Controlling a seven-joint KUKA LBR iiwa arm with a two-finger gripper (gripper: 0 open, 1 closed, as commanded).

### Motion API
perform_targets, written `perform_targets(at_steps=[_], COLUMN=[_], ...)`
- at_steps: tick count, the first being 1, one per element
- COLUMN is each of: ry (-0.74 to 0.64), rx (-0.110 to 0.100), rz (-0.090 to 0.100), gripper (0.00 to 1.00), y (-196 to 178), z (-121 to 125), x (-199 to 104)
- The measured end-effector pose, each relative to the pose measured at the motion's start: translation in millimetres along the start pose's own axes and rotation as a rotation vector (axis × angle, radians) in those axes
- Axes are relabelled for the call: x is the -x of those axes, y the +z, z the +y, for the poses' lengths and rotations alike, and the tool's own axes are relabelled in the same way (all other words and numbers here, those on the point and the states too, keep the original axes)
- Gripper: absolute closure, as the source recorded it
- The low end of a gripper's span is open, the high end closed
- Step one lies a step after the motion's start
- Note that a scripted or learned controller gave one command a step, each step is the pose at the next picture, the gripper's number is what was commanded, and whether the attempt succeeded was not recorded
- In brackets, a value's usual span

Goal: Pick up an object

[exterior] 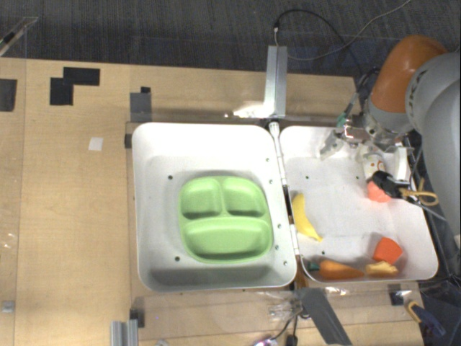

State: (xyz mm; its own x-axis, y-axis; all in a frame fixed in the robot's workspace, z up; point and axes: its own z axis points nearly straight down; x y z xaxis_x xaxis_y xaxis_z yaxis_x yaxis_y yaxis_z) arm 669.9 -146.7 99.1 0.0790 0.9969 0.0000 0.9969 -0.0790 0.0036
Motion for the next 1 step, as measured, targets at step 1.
perform_targets(at_steps=[1], ry=[-0.148], rx=[0.007], rz=[0.001], gripper=[0.0], y=[9.5], z=[-73.9], x=[-32.6])
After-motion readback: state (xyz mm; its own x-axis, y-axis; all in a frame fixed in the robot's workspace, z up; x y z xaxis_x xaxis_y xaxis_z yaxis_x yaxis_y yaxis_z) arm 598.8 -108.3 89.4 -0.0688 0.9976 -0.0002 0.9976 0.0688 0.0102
